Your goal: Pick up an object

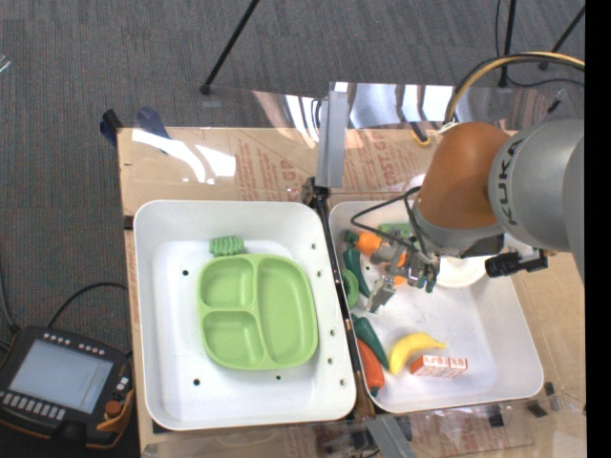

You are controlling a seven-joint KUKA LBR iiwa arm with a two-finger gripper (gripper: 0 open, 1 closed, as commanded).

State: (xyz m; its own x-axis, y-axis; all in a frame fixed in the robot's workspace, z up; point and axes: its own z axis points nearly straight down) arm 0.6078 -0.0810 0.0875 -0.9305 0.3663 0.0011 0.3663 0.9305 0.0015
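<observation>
A: Item one, the holders?

B: Two shallow white bins, smooth plastic with rounded corners, side by side on the bench (pixel 172 165). The left bin (pixel 162 237) lies well to the left of the gripper; the right bin (pixel 496 351) sits under it.

A: Contents of the left bin?

B: One light green plate (pixel 258 311), glossy, rounded oblong, split into three compartments. A small ribbed green piece (pixel 227 246) touches its upper edge.

A: And around the gripper?

B: Just below and to the right of it, a yellow banana (pixel 412 347), curved and smooth. Touching the banana on its right, a small red and white carton (pixel 441 366), box-shaped, lying flat. Below and left, along the bin wall, a long dark green vegetable (pixel 370 340) and an orange carrot (pixel 370 368), both tapered. Above and left, more green and orange pieces in a cluster; what they are cannot be told. To the right, a white round dish (pixel 463 273), partly hidden by the arm.

A: The arm?

B: Grey arm (pixel 544 184) with an orange band (pixel 463 179), reaching in from the right and bent downward over the right bin. The gripper (pixel 387 289) hangs low, its metal fingers slightly parted with nothing between them.
</observation>
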